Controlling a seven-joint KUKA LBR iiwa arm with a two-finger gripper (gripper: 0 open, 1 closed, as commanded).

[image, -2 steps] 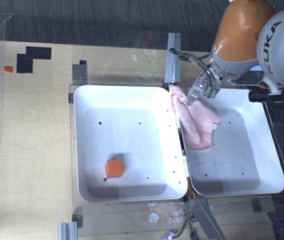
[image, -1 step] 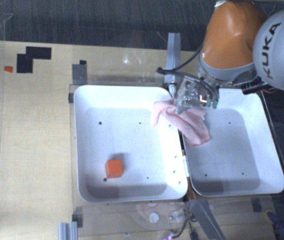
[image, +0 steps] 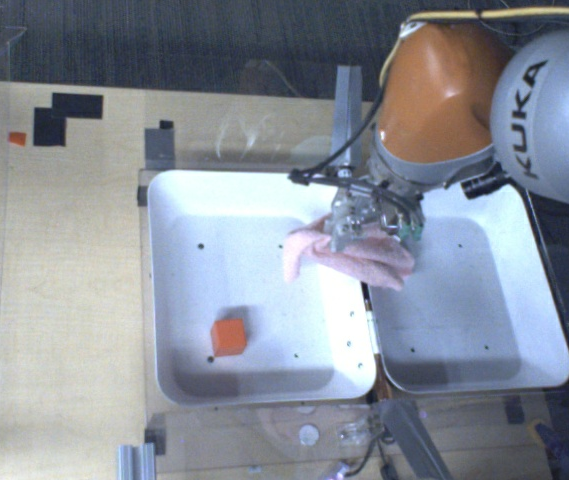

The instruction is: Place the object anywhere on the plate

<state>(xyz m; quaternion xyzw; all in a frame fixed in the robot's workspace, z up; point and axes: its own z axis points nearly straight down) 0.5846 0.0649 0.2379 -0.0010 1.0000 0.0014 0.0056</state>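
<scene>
My gripper point(image: 362, 226) hangs over the divide between the two bins, under the orange wrist band. A soft pink cloth-like piece point(image: 356, 256) droops from its fingers, sagging left over the left bin point(image: 179, 268) and right over the right bin point(image: 524, 358). The gripper is shut on this pink piece near its middle. A small orange block point(image: 229, 337) lies on the floor of the left bin, near the front left, well apart from the gripper.
A grey upright post point(image: 348, 118) stands behind the bins at the divide. Black and orange markers point(image: 59, 118) lie on the wooden bench at the far left. The arm's bulk covers the back of the right bin.
</scene>
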